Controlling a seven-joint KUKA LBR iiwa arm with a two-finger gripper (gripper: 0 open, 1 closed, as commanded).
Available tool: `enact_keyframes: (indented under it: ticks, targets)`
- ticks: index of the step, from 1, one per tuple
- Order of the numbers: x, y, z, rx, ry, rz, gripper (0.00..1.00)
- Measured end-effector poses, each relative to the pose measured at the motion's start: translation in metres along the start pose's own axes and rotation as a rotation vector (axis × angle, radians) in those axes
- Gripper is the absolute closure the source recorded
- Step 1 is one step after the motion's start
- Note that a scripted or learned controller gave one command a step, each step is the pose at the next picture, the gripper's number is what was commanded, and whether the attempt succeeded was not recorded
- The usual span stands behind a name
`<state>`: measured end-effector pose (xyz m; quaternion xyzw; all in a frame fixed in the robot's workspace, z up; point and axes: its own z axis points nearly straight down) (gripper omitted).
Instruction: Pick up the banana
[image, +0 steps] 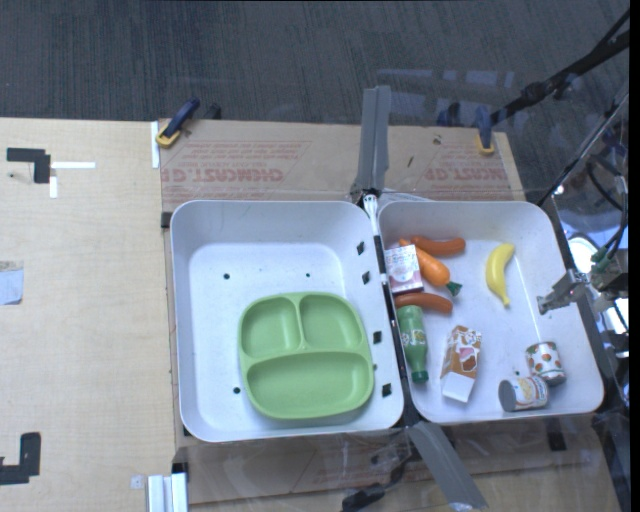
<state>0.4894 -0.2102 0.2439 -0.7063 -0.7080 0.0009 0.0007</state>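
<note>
Right bin (560, 240), near edge: two small cans, one lying on its side (523, 393) at the near right corner, one upright (545, 362) just behind it. A juice carton (461, 363) lies left of them, toward the middle.

Left bin (200, 300), near half: a green divided plate (303, 354), nothing on it.

Right bin, left wall: a green bottle (411, 342) lying lengthwise, then a sausage (424, 300), a small red-and-white carton (402, 268), a carrot (433, 266), and a second sausage (440, 244) nearest the far edge.

Right bin, far right quarter: the banana (499, 271), yellow, lying alone on bare floor, well apart from the carrot and from the right wall.

My gripper (556, 298): at the right bin's right rim, beside the banana and not touching it. Whether it is released or clenched I cannot tell; nothing is seen in it.

Step in hand, by my reckoning: approach, pick not yet made. Next move calls for shifting left and toward the far edge over the banana, spanning its width, then descending.
</note>
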Motion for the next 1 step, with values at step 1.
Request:
enact_keyframes:
  ticks: [1]
  targets:
    - [0.0105,0.0607,0.1457,0.0,0.0,0.093,0.0]
